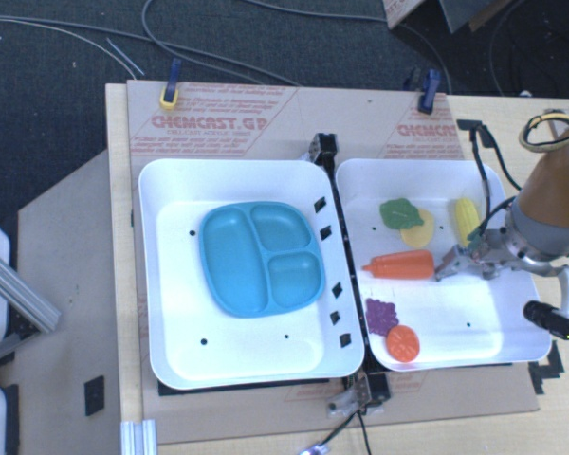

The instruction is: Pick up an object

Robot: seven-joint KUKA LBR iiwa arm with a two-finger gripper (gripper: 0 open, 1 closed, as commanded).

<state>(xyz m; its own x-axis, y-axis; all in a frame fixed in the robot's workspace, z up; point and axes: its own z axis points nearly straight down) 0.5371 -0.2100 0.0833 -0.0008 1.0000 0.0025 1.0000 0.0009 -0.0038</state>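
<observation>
You have two shallow white bins side by side on the desk [218,126]. The left bin [171,349] holds one thing: a blue divided plate [262,257] with three compartments, lying flat near the bin's middle.

The right bin [474,344] holds the toy food. A green leafy piece [399,213] lies toward the far side, touching a pale yellow round piece [418,234] just in front of it. A yellow corn cob [467,218] sits to their right. An orange carrot [399,266] lies across the middle of the bin, its thicker end pointing right. Near the front edge you see a purple bunch of grapes [380,316], with an orange round fruit [403,343] touching it at its front.

The arm comes in from the right, and its claw [452,263] is low inside the right bin. The carrot's right end lies just beside the claw tips, at or very near contact. You cannot tell from here how the claw is set, nor whether anything sits between its tips. The corn cob lies just beyond the claw, on its far side.
</observation>
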